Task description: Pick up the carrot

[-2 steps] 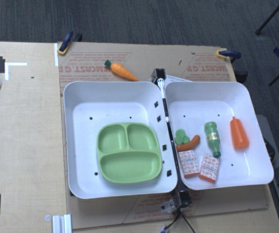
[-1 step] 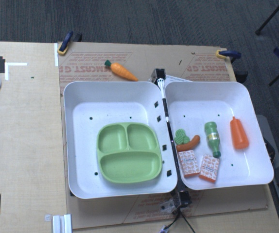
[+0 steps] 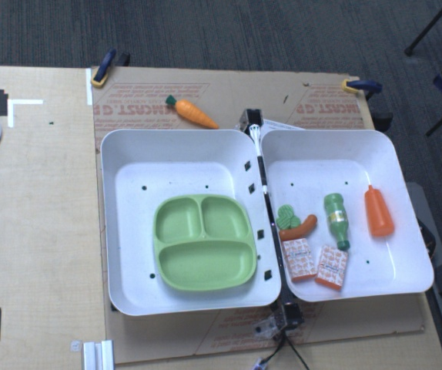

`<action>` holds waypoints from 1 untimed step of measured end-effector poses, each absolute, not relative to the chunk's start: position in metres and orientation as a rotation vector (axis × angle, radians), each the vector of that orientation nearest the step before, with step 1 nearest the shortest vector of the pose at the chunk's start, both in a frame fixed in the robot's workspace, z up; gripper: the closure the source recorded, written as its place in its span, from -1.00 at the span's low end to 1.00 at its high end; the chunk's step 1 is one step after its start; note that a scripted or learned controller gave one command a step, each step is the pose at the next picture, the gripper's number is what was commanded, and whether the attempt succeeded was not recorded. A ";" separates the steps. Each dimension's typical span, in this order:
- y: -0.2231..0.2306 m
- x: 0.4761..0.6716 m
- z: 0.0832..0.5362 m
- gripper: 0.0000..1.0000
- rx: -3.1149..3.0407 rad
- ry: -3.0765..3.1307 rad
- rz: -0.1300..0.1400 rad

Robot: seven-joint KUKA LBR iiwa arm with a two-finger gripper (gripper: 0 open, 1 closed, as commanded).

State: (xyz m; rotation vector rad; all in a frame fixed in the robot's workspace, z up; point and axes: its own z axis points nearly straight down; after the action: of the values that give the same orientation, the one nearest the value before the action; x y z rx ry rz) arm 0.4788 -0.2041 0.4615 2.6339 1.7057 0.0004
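A toy carrot (image 3: 192, 112), orange and tapered with a small green top, lies on brown cardboard (image 3: 229, 99) just behind the left bin (image 3: 121, 230), outside both bins. It seems out of place there, so a pick would reach past the bin's far rim. The left bin holds a smooth green divided plate (image 3: 204, 242). The right bin (image 3: 394, 176) holds an orange bottle (image 3: 378, 211), a green bottle (image 3: 336, 220), a sausage (image 3: 298, 228) touching a leafy green piece (image 3: 287, 216), and two small printed cartons (image 3: 316, 263). I cannot tell the end effector's state.
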 end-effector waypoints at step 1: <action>-0.121 0.492 0.287 -1.00 2.720 1.571 -0.002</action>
State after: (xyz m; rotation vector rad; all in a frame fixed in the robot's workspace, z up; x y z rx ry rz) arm 0.4917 -0.1212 0.2875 2.7204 1.5714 -0.0018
